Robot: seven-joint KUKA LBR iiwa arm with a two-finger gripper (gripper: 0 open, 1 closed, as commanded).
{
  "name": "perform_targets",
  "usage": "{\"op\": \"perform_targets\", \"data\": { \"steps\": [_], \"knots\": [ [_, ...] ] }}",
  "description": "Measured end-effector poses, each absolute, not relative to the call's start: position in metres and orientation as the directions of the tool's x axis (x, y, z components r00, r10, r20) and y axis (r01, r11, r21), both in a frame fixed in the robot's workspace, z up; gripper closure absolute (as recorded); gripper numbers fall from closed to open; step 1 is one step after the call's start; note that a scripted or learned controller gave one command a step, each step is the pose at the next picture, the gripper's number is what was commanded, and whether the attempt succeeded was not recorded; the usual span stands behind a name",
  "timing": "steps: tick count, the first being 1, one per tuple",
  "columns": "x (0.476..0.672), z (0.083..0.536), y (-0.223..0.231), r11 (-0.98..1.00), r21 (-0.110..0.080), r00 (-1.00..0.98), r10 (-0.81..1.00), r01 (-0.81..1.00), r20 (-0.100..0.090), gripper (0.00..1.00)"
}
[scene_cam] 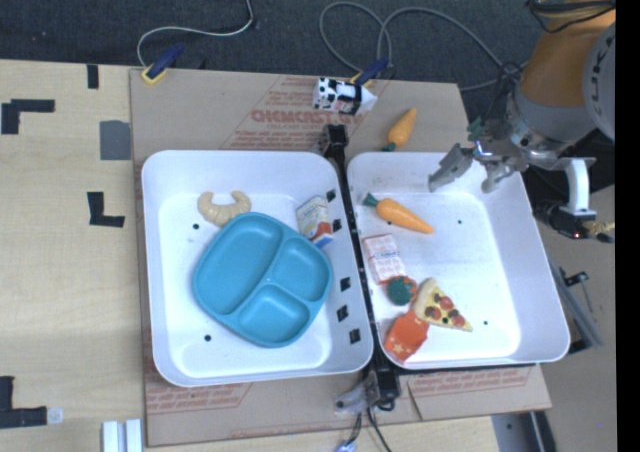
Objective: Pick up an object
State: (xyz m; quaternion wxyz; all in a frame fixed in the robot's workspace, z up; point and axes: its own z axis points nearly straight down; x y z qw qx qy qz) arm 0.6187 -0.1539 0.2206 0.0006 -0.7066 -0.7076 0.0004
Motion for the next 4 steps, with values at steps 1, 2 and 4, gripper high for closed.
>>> {"op": "perform_targets", "data": {
  "steps": [1, 2, 4],
  "knots": [
    [0.600, 0.154, -0.112, 0.002, -0.003, -0.002, 1.000, 1.000, 0.001, 0.00],
    [0.646, 0.089, -0.099, 0.001, -0.002, -0.001, 1.000, 1.000, 0.000, 0.00],
    [0.647, 0.086, -0.102, 0.002, 0.002, -0.002, 1.000, 1.000, 0.000, 0.00]
  ]
}}
